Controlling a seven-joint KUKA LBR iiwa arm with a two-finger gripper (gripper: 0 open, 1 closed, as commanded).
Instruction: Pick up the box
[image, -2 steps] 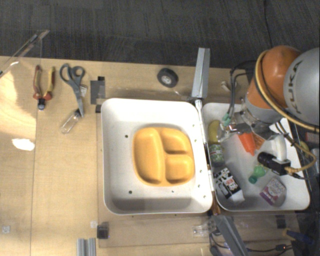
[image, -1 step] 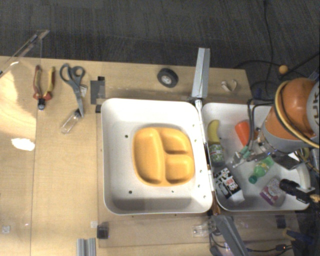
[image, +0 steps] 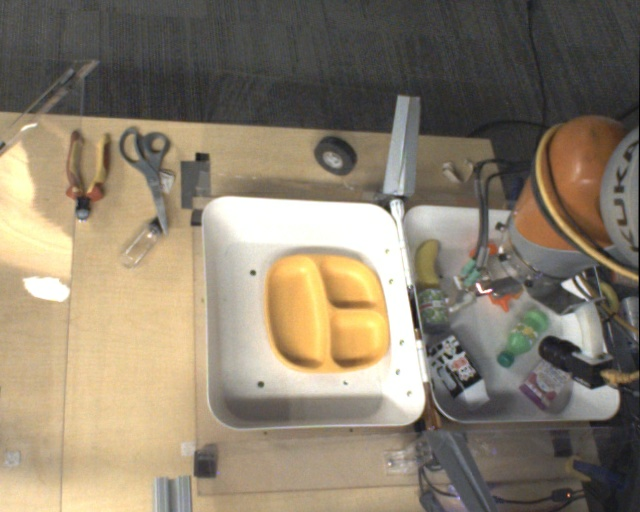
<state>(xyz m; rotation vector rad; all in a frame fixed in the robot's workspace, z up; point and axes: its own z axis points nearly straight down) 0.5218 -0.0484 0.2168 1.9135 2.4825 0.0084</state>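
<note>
Box (image: 455, 364), black and white, lies at the right bin's (image: 600, 405) near-left corner among clutter, while the arm (image: 580, 190) hangs over that bin, jaw state impossible to tell.

A pale wooden bench (image: 110, 380) carries two white bins (image: 225, 330) side by side; pliers (image: 85, 170), scissors (image: 150, 165) and a tape roll (image: 335, 154) lie along its far edge

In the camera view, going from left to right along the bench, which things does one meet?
Red-handled pliers → grey metal scissors → yellow compartment tray → yellow-green banana → black-and-white box → green plastic bottle
</note>
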